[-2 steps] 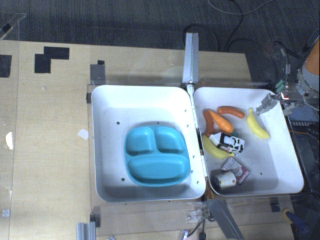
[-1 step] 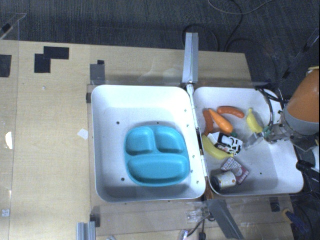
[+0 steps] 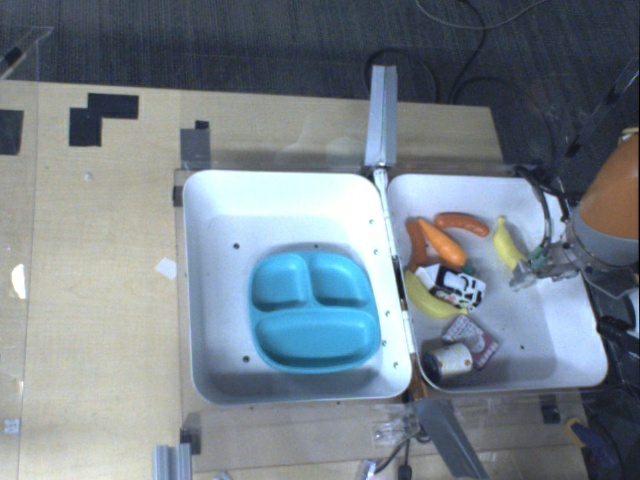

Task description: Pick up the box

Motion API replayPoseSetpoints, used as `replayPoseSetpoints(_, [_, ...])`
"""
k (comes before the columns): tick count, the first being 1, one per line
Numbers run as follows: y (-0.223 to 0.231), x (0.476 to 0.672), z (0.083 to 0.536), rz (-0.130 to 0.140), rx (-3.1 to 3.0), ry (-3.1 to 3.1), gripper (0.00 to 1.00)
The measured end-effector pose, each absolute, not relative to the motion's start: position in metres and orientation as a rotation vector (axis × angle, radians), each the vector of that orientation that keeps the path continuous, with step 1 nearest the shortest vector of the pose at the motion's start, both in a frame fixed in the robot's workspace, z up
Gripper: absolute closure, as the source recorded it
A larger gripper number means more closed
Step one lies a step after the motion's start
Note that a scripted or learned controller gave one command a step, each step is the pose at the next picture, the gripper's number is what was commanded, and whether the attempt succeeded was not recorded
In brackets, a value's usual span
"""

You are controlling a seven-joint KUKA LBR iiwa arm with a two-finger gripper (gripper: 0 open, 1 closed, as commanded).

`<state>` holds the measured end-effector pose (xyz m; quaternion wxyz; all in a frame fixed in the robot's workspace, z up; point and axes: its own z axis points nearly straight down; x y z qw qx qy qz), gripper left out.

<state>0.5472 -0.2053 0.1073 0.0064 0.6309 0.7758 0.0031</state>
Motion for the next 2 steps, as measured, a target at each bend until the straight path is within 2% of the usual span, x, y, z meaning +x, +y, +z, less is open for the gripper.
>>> replayPoseSetpoints(1, [-0.152,0.595,0.216,0.007,2.091,2.335,1.00])
replayPoseSetpoints(2, [-0.205,0.670,0.277,0.004,1.922,2.475,1.00])
